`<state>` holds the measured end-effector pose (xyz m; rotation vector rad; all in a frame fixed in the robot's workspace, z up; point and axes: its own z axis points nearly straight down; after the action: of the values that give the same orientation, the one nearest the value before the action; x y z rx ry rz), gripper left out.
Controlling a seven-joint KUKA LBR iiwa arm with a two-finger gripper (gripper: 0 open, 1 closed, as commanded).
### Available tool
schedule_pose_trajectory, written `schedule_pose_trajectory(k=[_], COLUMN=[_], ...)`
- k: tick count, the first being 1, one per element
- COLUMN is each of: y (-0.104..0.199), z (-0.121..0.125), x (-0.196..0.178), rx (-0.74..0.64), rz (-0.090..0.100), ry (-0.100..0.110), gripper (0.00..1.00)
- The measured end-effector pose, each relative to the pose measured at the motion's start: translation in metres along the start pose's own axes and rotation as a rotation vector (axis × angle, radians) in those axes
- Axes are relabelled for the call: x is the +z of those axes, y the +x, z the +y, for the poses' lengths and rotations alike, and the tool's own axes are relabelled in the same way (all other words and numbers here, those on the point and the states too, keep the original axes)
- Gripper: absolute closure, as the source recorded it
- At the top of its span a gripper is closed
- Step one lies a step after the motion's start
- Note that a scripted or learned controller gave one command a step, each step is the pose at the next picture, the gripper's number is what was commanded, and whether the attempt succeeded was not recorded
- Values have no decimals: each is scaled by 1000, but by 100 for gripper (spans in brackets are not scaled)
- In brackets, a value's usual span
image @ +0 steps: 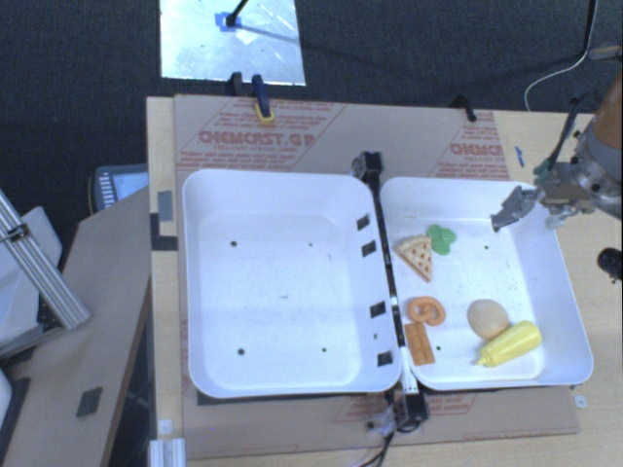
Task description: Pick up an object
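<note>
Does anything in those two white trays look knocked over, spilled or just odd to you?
Nothing looks spilled or broken. The toy foods, a pizza slice, green piece, pretzel, orange block, tan lump and yellow bottle, all lie in the right tray. The bottle lies on its side near the front rim.

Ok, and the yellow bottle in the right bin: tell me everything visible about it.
The yellow bottle looks like a toy mustard squeeze bottle of glossy plastic, all yellow, narrowing to a nozzle. It lies on its side in the right bin, near the front right corner, nozzle pointing front-left. Its upper side meets the tan rounded piece. The gripper is well away, over the bin's far right part.
</note>
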<state>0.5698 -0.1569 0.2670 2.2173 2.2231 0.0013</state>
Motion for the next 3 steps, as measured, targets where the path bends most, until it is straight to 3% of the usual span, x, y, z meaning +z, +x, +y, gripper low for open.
schedule_pose_trajectory(k=[1, 2, 3], y=[-14, -13, -52], z=[40, 39, -11], x=[-206, -208, -273], rx=[-4, -7, 6], rz=[-6, -3, -4], ry=[-20, -7, -7], gripper=[0, 100, 100])
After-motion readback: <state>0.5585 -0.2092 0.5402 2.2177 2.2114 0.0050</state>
